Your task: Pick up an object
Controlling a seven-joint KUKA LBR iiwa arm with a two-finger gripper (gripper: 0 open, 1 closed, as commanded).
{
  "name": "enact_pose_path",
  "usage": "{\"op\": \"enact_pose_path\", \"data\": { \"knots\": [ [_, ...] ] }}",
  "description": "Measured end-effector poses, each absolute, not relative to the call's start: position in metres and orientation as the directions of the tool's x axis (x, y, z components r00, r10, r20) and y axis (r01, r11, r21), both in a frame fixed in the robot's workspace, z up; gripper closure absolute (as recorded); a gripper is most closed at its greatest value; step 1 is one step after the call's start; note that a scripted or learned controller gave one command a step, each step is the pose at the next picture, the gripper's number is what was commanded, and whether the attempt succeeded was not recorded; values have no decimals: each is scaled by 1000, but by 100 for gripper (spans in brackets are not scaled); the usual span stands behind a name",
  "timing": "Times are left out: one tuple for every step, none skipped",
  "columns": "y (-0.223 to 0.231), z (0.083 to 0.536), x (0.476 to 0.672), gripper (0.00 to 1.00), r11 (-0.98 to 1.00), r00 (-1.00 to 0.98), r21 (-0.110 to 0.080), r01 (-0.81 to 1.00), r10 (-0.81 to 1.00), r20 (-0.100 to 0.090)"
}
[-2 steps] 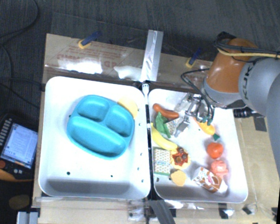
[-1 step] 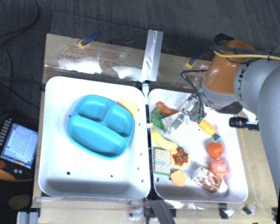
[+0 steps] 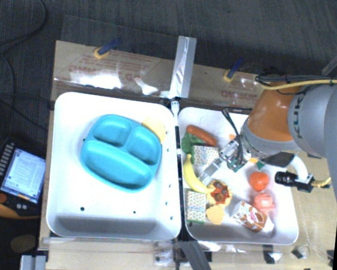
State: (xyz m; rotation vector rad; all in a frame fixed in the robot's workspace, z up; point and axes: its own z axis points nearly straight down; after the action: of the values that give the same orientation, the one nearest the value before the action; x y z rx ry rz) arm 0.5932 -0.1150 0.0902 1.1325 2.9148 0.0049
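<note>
The right bin (image 3: 287,233) holds several toy foods. A red sausage (image 3: 202,134) and a green piece (image 3: 188,144) lie at its far left, with a banana (image 3: 190,175) along the left wall. Two patterned packets (image 3: 204,156) (image 3: 195,204), a pizza slice (image 3: 219,192), a yellow disc (image 3: 214,215), a red tomato (image 3: 259,181), a pink fruit (image 3: 263,201) and a small carton (image 3: 250,217) fill the rest. My gripper (image 3: 218,166) reaches down and left from the orange-banded wrist (image 3: 273,116), low over the upper packet and the banana.
The left bin (image 3: 63,210) carries a blue divided plate (image 3: 122,150) and a yellow piece (image 3: 154,128) by its far right corner. A taped divider (image 3: 183,66) stands behind the bins. Handheld devices and cables lie left of the bench.
</note>
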Motion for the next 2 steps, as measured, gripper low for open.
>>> {"op": "enact_pose_path", "data": {
  "knots": [
    [-115,101,595,100,739,-738,10,674,674,-18],
    [-85,184,576,100,591,-591,-2,807,807,-2]
  ]
}}
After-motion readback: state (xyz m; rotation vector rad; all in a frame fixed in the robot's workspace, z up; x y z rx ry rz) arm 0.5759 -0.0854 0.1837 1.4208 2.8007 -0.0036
